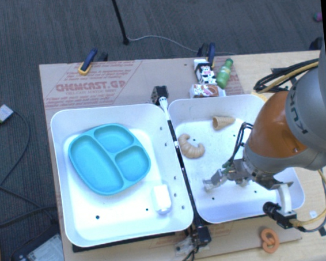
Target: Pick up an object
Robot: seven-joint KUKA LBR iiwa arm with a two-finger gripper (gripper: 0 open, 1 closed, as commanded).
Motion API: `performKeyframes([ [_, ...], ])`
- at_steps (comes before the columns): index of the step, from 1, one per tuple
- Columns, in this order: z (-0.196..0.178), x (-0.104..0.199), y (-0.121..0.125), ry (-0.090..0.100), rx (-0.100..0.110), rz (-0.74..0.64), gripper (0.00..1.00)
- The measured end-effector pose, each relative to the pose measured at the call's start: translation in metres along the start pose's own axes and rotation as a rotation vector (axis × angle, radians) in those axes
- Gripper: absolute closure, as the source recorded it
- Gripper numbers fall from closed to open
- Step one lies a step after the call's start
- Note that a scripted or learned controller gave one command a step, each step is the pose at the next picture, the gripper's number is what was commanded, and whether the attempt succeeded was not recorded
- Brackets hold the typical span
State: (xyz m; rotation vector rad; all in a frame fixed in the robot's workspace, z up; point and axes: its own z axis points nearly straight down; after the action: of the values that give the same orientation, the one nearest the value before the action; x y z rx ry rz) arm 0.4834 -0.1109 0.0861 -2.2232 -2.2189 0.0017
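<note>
Reaching in over the right bin (pixel 244 211), I judge the arm (pixel 287 131) is low to bring its gripper (pixel 216 179) onto that bin's floor; I cannot tell how the jaws stand. My likeliest target, a curled tan croissant (pixel 191 146), lies free near the bin's left wall, a small cone (pixel 223 121) toward its back.

Two white bins are sitting side by side on the table: the left bin (pixel 62 166) and the right bin (pixel 240 206). One blue divided plate (pixel 109 158) and one small white block (pixel 161 198) are lying in the left bin. One croissant (pixel 191 146) and one cone (pixel 223 121) are lying in the right bin. One green bottle (pixel 224 73) is resting beyond the bins, and one orange ring (pixel 269 240) is lying at the table's near edge.
</note>
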Motion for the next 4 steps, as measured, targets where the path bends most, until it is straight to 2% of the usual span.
performKeyframes([
  [1,-0.011,-0.001,0.002,-0.004,-0.007,0.001,1.0],
  [2,-0.099,0.095,0.044,0.001,-0.001,-0.004,1.0],
  [3,-0.098,0.093,0.043,0.0,0.0,-0.003,0.0],
  [4,-0.027,0.011,0.046,-0.002,0.004,0.001,0.0],
])
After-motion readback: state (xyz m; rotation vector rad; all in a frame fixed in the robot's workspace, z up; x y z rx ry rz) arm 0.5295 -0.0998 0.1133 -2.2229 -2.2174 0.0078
